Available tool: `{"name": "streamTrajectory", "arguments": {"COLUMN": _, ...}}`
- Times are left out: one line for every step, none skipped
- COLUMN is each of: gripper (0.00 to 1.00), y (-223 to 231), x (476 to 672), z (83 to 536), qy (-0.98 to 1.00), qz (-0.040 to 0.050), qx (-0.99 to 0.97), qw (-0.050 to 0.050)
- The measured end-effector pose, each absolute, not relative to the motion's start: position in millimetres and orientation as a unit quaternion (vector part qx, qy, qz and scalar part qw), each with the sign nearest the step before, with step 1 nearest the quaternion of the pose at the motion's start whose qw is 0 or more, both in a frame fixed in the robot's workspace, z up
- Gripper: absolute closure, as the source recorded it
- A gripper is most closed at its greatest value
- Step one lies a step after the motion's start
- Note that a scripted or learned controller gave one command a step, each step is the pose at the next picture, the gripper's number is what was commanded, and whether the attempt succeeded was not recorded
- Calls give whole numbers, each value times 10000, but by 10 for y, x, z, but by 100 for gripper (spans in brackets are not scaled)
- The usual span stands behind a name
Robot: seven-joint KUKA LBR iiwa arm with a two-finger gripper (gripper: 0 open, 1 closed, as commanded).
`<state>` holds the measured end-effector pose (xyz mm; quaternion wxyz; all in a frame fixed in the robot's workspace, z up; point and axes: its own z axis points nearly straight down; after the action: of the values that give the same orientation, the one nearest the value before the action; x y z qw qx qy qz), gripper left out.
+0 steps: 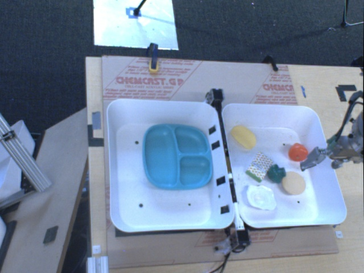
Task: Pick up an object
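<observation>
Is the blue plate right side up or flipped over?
Right side up. The blue plate lies flat in the left bin, and its three sunken sections face upward.

Two bins side by side on my bench.
I see a divided plate (176,164) in the left bin (122,209); small objects cluster in the right bin (318,209).

Grey robot arm (354,131): cut off by right picture edge. Metal two-finger gripper (314,159): finger gap unreadable. Small dark-green object (276,173): identity too small to tell.
</observation>
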<state>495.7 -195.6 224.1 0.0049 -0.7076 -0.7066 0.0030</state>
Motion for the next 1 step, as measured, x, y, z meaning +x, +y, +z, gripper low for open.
{"name": "streamTrajectory", "arguments": {"gripper": 0, "y": -1948, "x": 4985, "z": 2309, "qy": -7082, "qz": -2, "qx": -7061, "qw": -6}}
